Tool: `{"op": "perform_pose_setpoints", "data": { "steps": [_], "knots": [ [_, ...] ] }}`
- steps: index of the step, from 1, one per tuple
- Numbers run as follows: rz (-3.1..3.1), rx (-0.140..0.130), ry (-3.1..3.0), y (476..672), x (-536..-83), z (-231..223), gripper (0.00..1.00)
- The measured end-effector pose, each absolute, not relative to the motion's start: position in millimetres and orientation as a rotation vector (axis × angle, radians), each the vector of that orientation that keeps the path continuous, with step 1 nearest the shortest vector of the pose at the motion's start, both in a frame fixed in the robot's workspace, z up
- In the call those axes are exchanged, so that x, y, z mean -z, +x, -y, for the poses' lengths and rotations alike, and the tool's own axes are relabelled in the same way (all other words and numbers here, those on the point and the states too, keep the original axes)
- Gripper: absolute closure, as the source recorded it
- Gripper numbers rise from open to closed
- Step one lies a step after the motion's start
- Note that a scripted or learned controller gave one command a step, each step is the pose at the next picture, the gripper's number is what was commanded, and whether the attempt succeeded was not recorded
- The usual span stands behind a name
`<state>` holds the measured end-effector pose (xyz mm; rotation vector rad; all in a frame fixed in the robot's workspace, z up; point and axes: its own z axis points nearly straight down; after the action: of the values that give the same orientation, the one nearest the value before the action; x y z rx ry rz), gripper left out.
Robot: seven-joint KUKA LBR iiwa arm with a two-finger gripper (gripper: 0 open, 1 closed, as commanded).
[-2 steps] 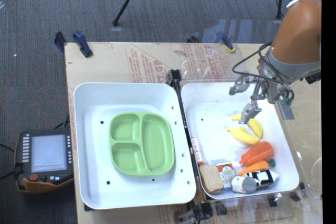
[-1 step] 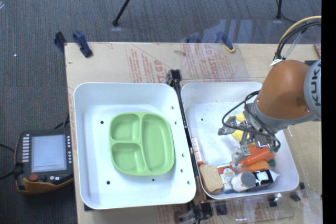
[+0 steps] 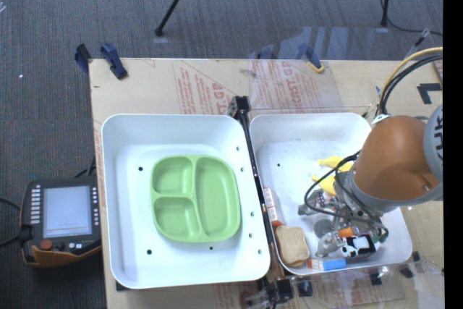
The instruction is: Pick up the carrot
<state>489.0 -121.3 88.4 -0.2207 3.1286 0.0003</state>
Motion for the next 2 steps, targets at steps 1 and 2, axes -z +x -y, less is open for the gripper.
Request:
{"op": "perform_pose_setpoints", "data": {
  "steps": [1,2],
  "knots": [
    [-3.129,-0.002,-0.230,490.1,-97,119,1.00],
    [-3.052,-0.002,-0.731,487.3,-161,106,1.00]
  ]
}}
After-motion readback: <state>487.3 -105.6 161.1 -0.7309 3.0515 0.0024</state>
